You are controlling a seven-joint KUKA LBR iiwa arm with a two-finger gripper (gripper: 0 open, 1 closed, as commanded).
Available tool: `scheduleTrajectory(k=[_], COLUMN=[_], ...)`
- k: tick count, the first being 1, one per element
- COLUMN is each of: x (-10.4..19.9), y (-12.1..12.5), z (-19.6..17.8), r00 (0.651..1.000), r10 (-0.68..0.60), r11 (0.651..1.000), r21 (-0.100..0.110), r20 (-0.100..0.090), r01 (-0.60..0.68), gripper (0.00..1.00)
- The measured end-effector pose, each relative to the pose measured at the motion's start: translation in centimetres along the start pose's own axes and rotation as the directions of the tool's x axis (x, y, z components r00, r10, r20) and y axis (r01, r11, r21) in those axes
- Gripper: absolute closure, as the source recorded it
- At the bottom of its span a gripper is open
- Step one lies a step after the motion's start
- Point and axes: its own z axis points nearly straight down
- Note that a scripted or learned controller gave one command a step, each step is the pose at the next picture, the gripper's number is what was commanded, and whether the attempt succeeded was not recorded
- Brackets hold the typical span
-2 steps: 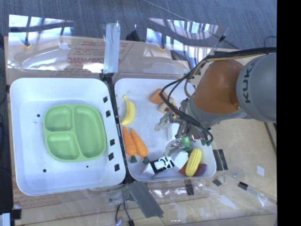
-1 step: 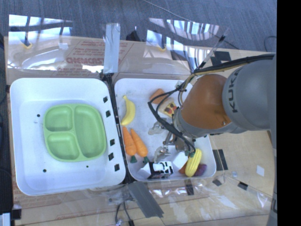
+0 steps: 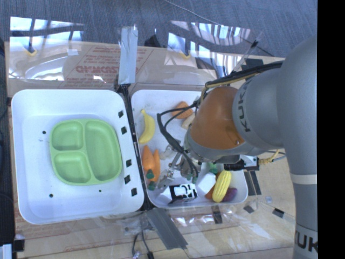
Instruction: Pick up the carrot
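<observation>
A grey KUKA iiwa arm (image 3: 280,107) with an orange wrist band reaches in from three o'clock and hangs low over the right-hand shallow white bin (image 3: 161,99), its two-finger gripper (image 3: 180,166) pointed down into the clutter. Whether the fingers are spread or closed cannot be told from this slanted overhead view; the metal tips are small and tangled with black cable, and nothing is visibly caught between them.

The target, an orange toy carrot with a green stem end (image 3: 151,165), lies lengthwise against the bin's nine o'clock wall, just beside the gripper and to its nine o'clock, apparently untouched. A yellow plastic banana (image 3: 146,127) lies at the carrot's twelve o'clock, along the same wall. At the bin's five o'clock corner sit a yellow toy corn cob (image 3: 222,185), a white block (image 3: 206,183) and a small black-and-white object (image 3: 183,191); an orange piece (image 3: 184,110) peeks out near twelve o'clock, partly hidden by the wrist.

The left-hand white bin (image 3: 32,198) carries a pale green three-compartment plate (image 3: 86,151), well apart from the action.

The carrot's snug position against the wall likely leaves little room for a finger on that side, so the pick appears not yet made.
</observation>
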Motion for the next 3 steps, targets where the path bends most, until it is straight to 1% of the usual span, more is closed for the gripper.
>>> scheduleTrajectory(k=[1, 2, 3], x=[-1.2, -1.3, 4.7], y=[-0.8, -0.7, 4.8], z=[0.1, -0.9, -10.3], r00=[0.934, 0.938, 0.918], r10=[0.357, 0.347, 0.397], r11=[0.934, 0.938, 0.918], r21=[0.002, 0.003, -0.005], r20=[-0.002, -0.003, 0.001], r01=[-0.357, -0.347, -0.397], gripper=[0.0, 1.0, 1.0])
